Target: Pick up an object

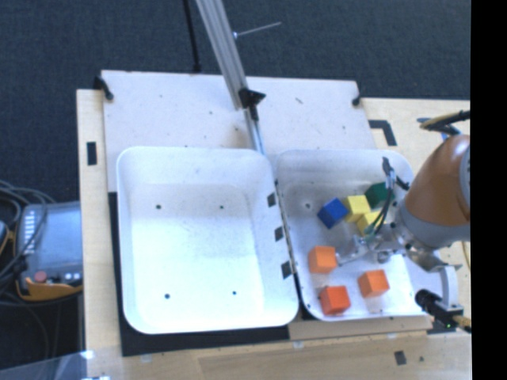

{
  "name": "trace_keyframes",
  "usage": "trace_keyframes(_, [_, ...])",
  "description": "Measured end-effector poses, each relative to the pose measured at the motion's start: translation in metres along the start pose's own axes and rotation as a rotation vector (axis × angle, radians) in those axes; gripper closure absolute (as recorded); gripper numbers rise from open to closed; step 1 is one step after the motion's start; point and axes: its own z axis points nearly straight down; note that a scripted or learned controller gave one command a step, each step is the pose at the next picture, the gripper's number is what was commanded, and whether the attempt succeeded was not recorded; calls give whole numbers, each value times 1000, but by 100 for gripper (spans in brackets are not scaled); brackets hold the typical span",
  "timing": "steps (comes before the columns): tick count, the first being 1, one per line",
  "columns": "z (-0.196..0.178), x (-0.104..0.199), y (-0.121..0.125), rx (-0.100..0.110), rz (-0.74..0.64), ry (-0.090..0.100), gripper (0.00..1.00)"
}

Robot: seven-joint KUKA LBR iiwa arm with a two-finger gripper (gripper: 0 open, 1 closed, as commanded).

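the gripper (358,248), its grip unreadable from here, hangs low in the right bin (295,182), apparently lining up on the nearest orange cube (322,259).

Robotics lab or test cell. A wooden bench (93,212) is sitting on dark carpet (71,22), carrying a white board (182,109) and two shallow white bins (127,172) side by side. A slanted aluminium rail (222,38) is rising from the board. A control pendant (51,248) with cables (9,196) is lying at the left. An industrial arm (440,188) is reaching in over coloured blocks (333,212).
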Motion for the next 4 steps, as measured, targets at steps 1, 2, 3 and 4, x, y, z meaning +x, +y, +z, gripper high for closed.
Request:
trace_keyframes(1, [-8, -1, 0, -1, 12, -1, 100])
trace_keyframes(2, [-71, -6, 6, -2, -3, -1, 100])
trace_keyframes(3, [-134, -3, 5, -3, -4, -1, 100])
trace_keyframes(4, [-141, -4, 6, 3, -7, 1, 100])
